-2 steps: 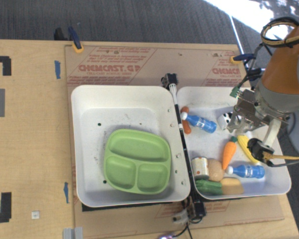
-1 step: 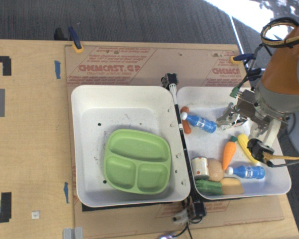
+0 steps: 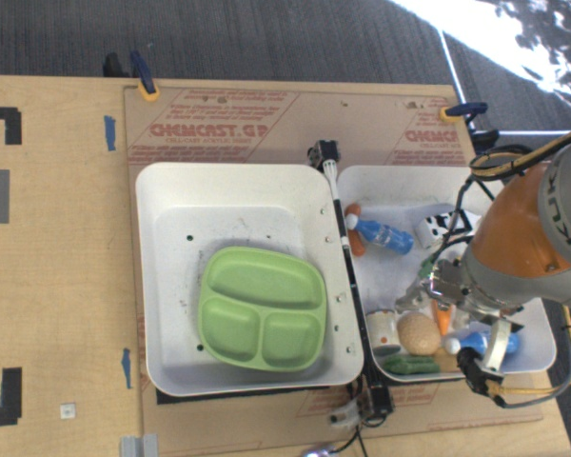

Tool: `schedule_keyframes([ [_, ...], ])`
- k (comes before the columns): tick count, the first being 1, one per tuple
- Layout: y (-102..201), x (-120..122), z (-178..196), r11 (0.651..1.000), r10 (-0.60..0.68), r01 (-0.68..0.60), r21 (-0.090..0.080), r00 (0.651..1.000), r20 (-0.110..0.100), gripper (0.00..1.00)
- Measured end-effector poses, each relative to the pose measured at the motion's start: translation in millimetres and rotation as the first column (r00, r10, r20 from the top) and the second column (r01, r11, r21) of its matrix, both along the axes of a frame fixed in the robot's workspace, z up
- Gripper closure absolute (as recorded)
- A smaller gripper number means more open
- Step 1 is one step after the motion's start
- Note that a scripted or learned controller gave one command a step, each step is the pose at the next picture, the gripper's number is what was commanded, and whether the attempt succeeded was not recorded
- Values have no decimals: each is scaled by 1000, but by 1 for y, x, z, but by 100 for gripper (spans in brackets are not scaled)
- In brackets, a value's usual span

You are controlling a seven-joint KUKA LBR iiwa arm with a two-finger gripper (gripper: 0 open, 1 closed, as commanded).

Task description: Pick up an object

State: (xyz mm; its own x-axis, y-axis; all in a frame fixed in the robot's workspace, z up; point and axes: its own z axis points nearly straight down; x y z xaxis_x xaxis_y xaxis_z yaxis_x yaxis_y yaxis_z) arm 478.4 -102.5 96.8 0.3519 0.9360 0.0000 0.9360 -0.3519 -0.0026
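The right bin (image 3: 400, 184) holds several small things. A blue bottle (image 3: 387, 237) with an orange cap lies near its left wall. At the front sit a tan round object (image 3: 419, 332), a small white cup-like piece (image 3: 383, 329) and a green pod (image 3: 409, 364). An orange piece (image 3: 443, 320) and a blue object (image 3: 479, 338) lie partly under the arm. My gripper (image 3: 436, 291) hangs low over the front middle of this bin, just above the tan object and the orange piece. The wrist hides its tips.
The left bin (image 3: 171, 198) holds a green divided tray (image 3: 263, 307). A black-and-white object (image 3: 439, 225) sits at the back of the right bin. The grey and orange arm covers the right bin's right side. Blue clamps grip the cardboard's far edge.
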Motion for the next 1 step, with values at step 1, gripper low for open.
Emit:
schedule_keyframes([
  [1,-47,1,-11,950,311,-311,0,950,3,0],
])
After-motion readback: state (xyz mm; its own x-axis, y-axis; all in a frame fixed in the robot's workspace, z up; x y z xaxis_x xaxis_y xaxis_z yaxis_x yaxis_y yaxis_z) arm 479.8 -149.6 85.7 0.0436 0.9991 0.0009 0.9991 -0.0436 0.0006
